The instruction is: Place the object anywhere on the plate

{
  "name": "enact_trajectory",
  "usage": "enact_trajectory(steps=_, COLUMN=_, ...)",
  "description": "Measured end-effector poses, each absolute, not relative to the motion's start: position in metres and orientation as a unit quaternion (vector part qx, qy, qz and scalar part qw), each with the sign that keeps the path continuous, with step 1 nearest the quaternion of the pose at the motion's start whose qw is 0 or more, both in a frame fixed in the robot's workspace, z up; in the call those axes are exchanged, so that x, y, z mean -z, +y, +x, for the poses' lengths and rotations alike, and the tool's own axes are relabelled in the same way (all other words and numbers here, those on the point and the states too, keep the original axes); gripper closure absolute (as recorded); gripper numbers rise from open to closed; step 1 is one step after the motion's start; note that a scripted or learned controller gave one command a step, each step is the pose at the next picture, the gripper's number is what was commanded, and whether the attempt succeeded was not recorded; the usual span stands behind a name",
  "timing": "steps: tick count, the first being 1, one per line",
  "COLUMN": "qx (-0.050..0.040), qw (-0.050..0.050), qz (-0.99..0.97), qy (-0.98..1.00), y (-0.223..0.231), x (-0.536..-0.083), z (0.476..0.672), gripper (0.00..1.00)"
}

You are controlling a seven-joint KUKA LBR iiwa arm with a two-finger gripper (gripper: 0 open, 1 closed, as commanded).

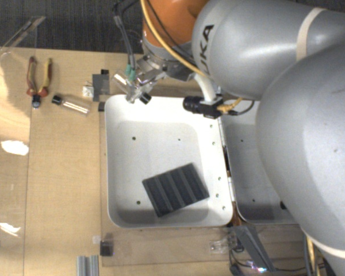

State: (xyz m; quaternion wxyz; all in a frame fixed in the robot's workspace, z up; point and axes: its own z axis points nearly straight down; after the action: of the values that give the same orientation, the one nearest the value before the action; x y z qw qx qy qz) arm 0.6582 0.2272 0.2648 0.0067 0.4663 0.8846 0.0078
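Gripper point(137, 91) is held over the bin point(118, 171) rim's far corner, finger state unclear; ribbed dark plate point(176, 189) lies well below.

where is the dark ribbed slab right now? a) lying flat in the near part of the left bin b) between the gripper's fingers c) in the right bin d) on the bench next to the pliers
a: the dark ribbed slab lies on the floor of the left bin toward its near edge, while the gripper is up at the bin's far rim, apart from it.
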Motion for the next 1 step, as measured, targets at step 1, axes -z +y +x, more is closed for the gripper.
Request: enact_trajectory(steps=1, qx=-0.0096, qw=0.008, qz=0.465, qy=0.885, y=0.2278, x=-0.2765, z=0.6592, gripper=1.00)
